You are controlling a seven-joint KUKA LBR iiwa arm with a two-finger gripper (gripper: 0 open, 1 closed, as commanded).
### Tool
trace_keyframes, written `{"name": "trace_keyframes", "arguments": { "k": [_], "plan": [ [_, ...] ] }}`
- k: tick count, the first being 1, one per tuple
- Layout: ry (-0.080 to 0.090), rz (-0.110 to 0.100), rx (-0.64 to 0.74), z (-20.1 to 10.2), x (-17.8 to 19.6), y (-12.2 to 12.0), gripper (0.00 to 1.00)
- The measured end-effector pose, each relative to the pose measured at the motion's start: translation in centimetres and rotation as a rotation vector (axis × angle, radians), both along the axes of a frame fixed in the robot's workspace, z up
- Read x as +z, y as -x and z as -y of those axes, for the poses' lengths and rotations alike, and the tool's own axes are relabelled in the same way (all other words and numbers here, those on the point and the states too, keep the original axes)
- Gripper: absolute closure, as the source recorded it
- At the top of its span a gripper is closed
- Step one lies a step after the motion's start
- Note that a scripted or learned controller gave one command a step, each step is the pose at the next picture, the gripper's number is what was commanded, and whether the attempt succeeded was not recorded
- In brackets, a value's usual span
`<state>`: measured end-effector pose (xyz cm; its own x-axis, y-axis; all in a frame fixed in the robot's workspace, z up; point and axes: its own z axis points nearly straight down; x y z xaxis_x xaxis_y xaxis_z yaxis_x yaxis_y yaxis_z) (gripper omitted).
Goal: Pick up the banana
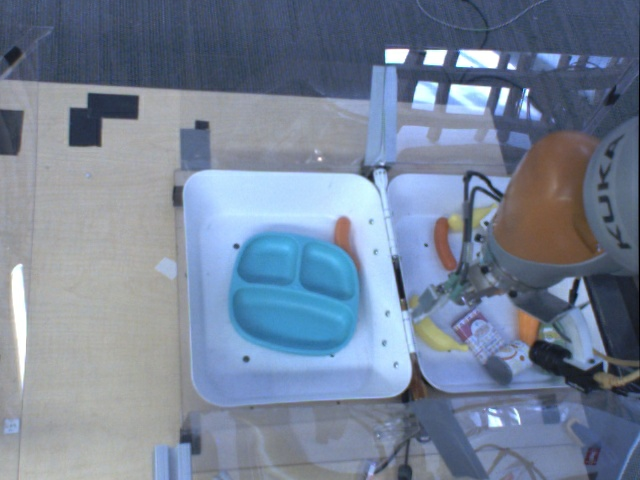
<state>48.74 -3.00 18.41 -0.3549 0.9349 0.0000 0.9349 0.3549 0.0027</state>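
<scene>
1. While the grey-and-orange arm (545,208) crowds the right bin (420,363), the left bin (200,298) keeps bare white floor around its blue divided plate (295,293).
2. Against the right bin's near-left wall lies the banana (438,336), with a red-and-white packet (478,334) beside it.
3. Poised just above the banana, the tool (440,296) shows its fingers spread, gripping nothing.

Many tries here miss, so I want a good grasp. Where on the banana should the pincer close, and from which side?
Probably the banana's middle, from above, closing across its narrow width. It lies flat in the right bin near the divider, with a small packet close on its right. The pincer hovers just above its left end.
</scene>
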Motion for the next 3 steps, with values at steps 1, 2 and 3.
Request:
{"name": "trace_keyframes", "arguments": {
  "k": [1,2,3],
  "plan": [
    [0.000,0.000,0.094,-2.7,0.0,0.0,0.00],
    [0.001,-0.001,0.186,-1.0,-0.1,0.0,0.00],
    [0.001,-0.001,0.254,-2.9,-0.1,0.0,0.00]
  ]
}}
